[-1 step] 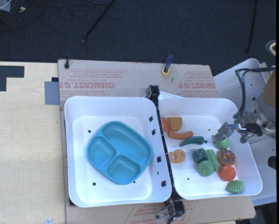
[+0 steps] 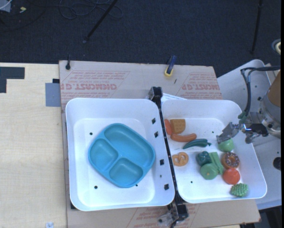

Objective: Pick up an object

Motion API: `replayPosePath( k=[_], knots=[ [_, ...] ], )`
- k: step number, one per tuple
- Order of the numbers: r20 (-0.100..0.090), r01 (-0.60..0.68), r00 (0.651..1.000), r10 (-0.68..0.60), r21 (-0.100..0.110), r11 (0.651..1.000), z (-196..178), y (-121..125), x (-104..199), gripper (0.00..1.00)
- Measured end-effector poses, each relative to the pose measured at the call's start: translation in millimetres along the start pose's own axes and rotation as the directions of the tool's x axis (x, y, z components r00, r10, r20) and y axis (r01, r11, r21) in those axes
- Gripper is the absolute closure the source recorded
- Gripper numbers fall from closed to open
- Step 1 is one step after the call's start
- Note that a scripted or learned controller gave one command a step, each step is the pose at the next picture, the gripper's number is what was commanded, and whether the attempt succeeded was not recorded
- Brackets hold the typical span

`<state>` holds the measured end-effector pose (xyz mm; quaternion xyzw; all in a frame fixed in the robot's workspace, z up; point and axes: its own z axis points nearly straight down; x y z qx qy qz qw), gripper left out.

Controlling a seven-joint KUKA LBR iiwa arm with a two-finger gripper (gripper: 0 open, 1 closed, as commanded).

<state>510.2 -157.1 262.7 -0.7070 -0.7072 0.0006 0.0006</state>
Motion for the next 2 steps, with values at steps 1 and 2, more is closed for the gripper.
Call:
replayPosePath(
  k=[1, 2],
  knots=[
    [-0.003, 0.001, 1.0, -0.001, 0.008, 1.0, 63, -4, 5, 0.0],
    [-0.003, 0.0, 1.0, 0.0, 0.008, 1.0, 115, -14, 2, 0.0]
  ],
)
